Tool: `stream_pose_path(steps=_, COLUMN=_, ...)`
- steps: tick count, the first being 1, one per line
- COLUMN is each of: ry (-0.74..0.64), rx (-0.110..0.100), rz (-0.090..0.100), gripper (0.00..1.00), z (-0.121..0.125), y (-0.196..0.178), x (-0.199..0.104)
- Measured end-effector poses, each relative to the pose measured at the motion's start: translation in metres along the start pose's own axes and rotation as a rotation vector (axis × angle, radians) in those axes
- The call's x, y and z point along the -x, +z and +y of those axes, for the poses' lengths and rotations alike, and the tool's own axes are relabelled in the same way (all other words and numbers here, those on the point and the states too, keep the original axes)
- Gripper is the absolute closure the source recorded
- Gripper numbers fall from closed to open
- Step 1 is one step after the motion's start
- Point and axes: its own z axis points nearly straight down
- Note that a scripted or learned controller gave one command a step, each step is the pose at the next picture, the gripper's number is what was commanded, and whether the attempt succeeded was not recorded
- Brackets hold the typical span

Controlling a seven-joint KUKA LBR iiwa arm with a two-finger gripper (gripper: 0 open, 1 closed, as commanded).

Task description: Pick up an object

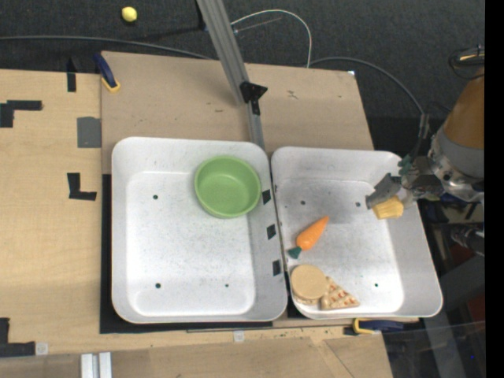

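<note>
Wooden bench top (47, 235) of pale plywood, marked with black tape pieces (79, 186) and a grey patch (89, 131). A darker brown board (181, 93) lies over it, held at its far left corner by a blue-and-yellow clamp (106, 72); a second such clamp (372, 326) sits at the near edge. Beyond the bench, dark carpeted floor (63, 6) with a small yellow ball (129, 13) and thin cables (276, 22) (one black, one pale). A grey metal strut (224, 42) slants across. Lighting even.
</note>
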Motion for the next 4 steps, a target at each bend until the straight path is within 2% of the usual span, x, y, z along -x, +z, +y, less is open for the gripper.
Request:
stream_pose_path(steps=3, ry=-0.007, rx=-0.005, rz=0.004, gripper=1.00, z=0.019, y=-0.002, x=-0.173)
stream_pose_path(steps=4, ry=-0.005, rx=-0.006, rz=0.002, gripper=1.00, z=0.031, y=0.002, x=-0.218)
